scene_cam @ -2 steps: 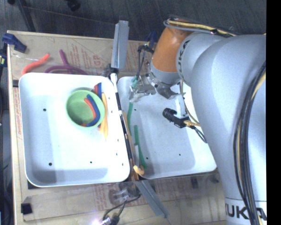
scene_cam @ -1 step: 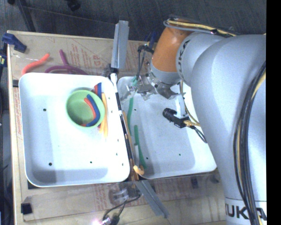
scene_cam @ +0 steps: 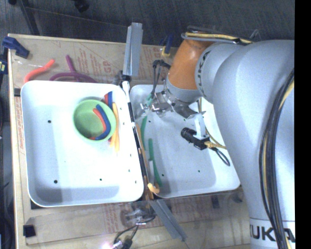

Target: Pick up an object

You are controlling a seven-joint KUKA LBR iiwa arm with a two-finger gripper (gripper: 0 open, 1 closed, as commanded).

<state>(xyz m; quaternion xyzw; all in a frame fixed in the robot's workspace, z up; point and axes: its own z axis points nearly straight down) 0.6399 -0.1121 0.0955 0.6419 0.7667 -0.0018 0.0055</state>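
Arm (scene_cam: pixel 249 113) w/ end effector (scene_cam: pixel 151 107) low over right bin (scene_cam: pixel 197 183).

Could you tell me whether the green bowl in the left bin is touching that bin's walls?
Apart. The camera view shows the green bowl ringed by bare white floor, clear of the left bin walls on every side.

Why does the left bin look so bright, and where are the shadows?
In the camera view, overhead light washes out the left bin, leaving a soft shadow along its near wall; the green bowl stays crisp, while the arm darkens part of the right bin.
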